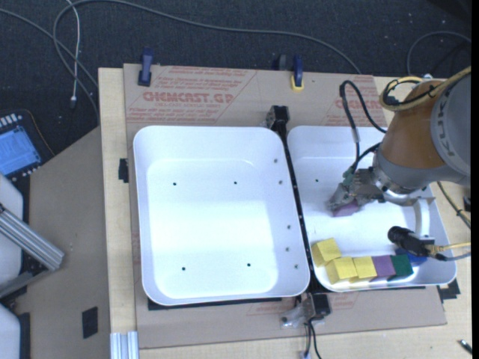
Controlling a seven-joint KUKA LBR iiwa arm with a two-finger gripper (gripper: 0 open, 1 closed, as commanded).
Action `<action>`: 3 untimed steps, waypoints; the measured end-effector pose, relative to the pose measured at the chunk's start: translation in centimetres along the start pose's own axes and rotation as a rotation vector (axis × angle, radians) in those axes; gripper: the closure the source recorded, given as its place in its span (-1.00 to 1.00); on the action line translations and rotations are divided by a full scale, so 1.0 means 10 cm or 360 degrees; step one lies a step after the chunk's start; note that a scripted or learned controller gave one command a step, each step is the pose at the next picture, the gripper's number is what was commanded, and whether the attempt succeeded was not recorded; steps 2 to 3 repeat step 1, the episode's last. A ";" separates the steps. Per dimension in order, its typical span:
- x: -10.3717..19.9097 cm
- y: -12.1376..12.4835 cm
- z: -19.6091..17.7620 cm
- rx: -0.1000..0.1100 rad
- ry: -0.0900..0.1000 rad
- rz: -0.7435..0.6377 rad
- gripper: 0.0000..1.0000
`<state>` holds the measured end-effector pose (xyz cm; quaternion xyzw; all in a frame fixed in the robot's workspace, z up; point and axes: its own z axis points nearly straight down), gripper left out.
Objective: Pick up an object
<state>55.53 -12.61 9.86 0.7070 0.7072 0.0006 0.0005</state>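
From the camera above the bench, the grey arm (441, 137) with its orange band comes in from three o'clock and bends down over the right bin (329, 144). Its gripper (346, 200) sits low in the middle of that bin, tips pointing toward nine o'clock. A small purple block (346, 209) lies right at the tips, at about six o'clock of them (touching or nearly so); whether the block is actually clamped between them cannot be told from this angle, nor how wide the gripper stands.

At the bin's near edge, toward five o'clock of the gripper, a row of blocks lies close together: a yellow block (325, 250) tilted at the left end, a second yellow block (345, 268) just beside it, a third yellow block (364, 267), then a darker purple block (384, 265) and a green block (402, 264) with a sliver of blue under it. A black cable piece (408, 238) hangs just above the row's right end.

The left bin (217, 208) lies at nine o'clock of the right one, their rims touching along the middle. Both sit on a cardboard sheet (202, 96) held by blue clamps (146, 66) at twelve o'clock.
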 end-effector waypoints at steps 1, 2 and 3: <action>0.73 0.74 -0.93 -0.0012 0.0003 -0.0011 1.00; 0.73 0.74 -0.93 -0.0012 0.0003 -0.0011 1.00; 0.73 0.74 -0.93 -0.0012 0.0003 -0.0011 1.00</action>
